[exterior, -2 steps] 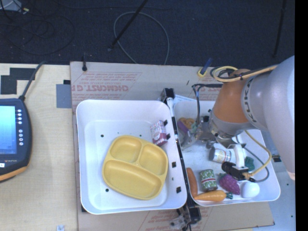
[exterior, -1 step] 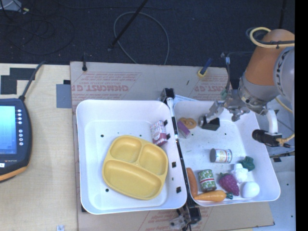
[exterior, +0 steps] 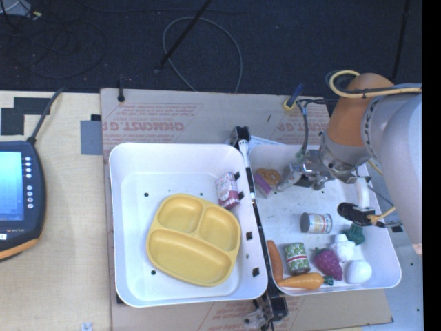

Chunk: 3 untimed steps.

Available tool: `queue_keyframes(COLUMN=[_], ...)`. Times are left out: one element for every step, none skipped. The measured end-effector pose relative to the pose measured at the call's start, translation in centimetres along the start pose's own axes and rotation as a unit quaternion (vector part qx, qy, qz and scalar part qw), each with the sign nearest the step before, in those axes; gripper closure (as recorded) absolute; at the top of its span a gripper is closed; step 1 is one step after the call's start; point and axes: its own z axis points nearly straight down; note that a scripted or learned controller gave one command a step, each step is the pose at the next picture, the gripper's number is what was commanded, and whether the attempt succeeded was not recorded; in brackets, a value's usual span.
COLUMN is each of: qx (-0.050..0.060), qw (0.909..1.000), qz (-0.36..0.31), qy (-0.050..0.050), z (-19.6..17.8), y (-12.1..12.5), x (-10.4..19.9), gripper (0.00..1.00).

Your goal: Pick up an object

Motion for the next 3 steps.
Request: queue_keyframes(qx=[-0.001,-0.003,-0.004], qw=[1.0,1.0,1.0], qz=[0.004,0.0,0.002], qy=[-0.001,0.0,0.0], z=[-0.4,-0.4,-0.4], y=[-7.6,-11.5,-13.3], x=[-5.8,1.2,0.6], gripper=[0.0,0.0,0.0])
